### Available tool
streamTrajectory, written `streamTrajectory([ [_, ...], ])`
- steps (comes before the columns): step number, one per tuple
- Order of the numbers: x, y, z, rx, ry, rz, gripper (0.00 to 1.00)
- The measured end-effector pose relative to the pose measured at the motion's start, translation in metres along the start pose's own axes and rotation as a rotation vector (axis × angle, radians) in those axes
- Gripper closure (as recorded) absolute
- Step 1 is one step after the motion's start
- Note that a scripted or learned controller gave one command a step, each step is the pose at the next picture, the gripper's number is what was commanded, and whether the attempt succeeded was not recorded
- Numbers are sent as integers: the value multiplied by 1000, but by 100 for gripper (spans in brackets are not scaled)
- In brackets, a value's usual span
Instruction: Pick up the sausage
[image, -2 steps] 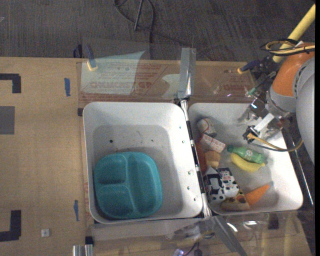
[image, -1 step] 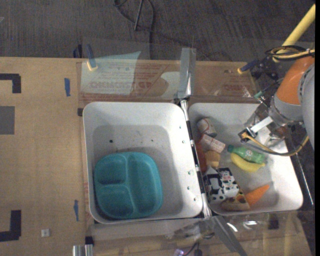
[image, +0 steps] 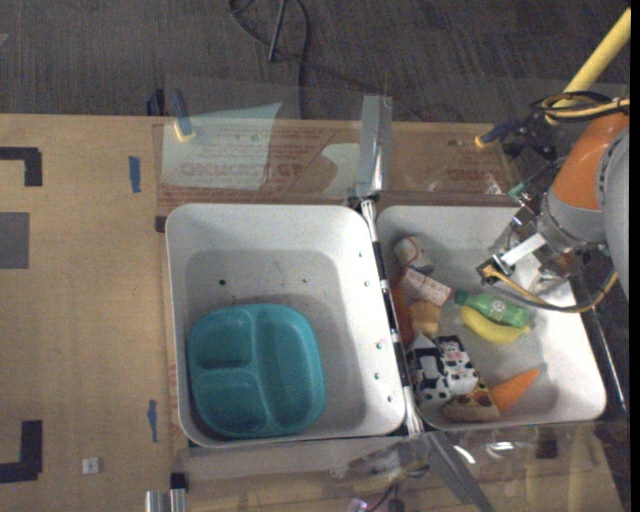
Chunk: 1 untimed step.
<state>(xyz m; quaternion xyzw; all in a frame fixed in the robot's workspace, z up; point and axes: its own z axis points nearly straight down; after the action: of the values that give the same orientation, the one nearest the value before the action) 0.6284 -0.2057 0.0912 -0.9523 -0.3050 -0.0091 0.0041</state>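
Nearest the camera, right bin (image: 580, 395) holds the sausage (image: 401, 300) against its left wall. Gripper (image: 497, 265) hovers well right of it, above the green bottle (image: 493, 307).

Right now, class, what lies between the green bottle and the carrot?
The yellow banana, just under the bottle in the camera view, then bare white bin floor before the carrot.

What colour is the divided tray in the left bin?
Teal, seen in the camera view: the divided tray in the left bin.
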Motion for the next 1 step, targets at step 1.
streamTrajectory([
  [1, -55, -34, -2, -2, 5, 183, 0],
])
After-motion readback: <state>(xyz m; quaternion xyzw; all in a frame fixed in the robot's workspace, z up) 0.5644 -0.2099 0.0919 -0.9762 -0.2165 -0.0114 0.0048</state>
